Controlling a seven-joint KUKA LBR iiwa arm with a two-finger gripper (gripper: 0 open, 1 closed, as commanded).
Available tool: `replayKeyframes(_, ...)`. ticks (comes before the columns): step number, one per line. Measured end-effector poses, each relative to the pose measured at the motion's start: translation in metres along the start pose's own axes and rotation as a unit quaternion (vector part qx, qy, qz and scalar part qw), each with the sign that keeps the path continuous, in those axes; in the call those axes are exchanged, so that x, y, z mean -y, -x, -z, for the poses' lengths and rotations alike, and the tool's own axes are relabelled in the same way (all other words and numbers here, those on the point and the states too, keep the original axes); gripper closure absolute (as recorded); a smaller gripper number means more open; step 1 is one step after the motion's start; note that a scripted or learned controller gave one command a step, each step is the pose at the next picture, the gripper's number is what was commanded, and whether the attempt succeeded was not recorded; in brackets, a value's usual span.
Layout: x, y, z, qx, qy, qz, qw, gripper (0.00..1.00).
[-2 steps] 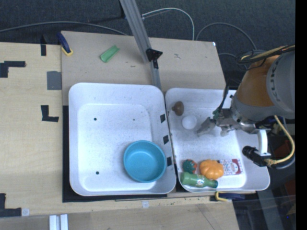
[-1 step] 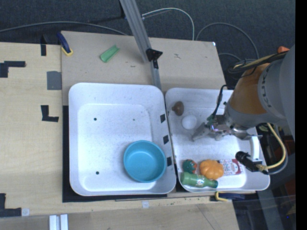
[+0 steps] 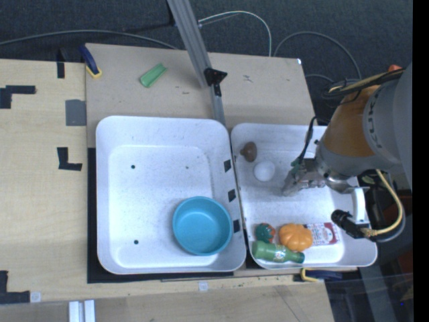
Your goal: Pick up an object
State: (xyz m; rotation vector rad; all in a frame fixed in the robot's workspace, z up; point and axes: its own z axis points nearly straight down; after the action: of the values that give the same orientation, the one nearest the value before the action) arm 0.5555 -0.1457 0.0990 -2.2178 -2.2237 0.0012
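Note:
My gripper (image 3: 292,183) hangs low over the middle of the right bin (image 3: 288,136), fingers pointing down-left. A white ball (image 3: 264,172) lies just left of it, and a brown egg-shaped object (image 3: 249,151) sits a little farther up-left. Along the bin's near wall lie a green bottle (image 3: 277,253), a small green and red object (image 3: 264,233), an orange round object (image 3: 295,236) and a white and red packet (image 3: 324,233). Nothing shows between the fingers.
The left bin (image 3: 127,139) holds a blue bowl (image 3: 202,225) at its near right corner. A green block (image 3: 153,75) and a blue and yellow clip (image 3: 90,62) lie on the bench behind the bins. A grey pole (image 3: 192,35) slants down to the bins' divide.

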Motion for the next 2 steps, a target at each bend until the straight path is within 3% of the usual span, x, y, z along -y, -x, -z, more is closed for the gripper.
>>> replayKeyframes(2, 0.003, -0.014, 0.091, 0.0, 0.002, 0.0, 1.0, 1.0)
